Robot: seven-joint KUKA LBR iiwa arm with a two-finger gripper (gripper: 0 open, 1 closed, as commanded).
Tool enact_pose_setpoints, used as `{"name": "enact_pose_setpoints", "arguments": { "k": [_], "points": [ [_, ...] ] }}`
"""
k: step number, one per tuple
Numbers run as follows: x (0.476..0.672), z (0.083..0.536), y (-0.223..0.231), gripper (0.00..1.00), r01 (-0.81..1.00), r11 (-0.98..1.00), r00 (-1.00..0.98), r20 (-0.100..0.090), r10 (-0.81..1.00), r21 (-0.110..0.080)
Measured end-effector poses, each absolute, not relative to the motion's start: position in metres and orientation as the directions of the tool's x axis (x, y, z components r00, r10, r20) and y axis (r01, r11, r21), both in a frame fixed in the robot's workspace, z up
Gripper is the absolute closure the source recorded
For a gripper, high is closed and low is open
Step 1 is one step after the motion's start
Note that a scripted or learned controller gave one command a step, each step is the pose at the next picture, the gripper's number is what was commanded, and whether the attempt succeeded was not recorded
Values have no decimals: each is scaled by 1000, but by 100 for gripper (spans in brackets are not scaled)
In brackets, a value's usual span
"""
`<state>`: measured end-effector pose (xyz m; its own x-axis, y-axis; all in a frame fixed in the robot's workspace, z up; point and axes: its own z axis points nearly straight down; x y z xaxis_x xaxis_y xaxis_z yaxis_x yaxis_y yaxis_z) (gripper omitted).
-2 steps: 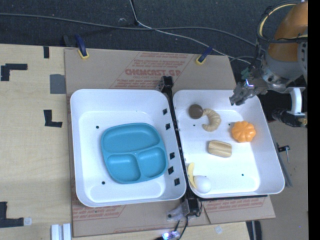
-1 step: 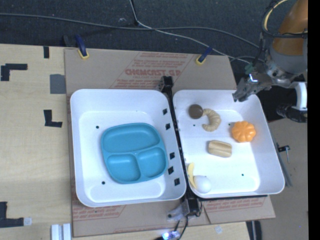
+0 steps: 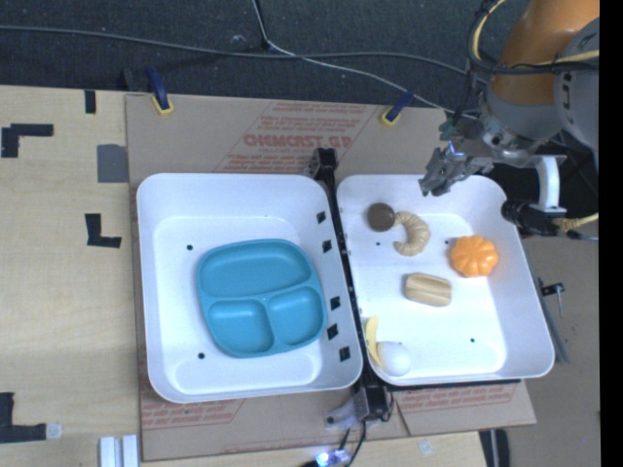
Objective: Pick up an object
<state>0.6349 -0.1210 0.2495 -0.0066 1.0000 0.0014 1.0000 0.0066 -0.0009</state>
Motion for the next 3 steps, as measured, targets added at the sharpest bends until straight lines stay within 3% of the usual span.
{"name": "enact_pose_setpoints", "arguments": {
  "k": [3],
  "points": [
    [617,246,38,100,1000,7,-7,1,1000,-1]
  ]
}}
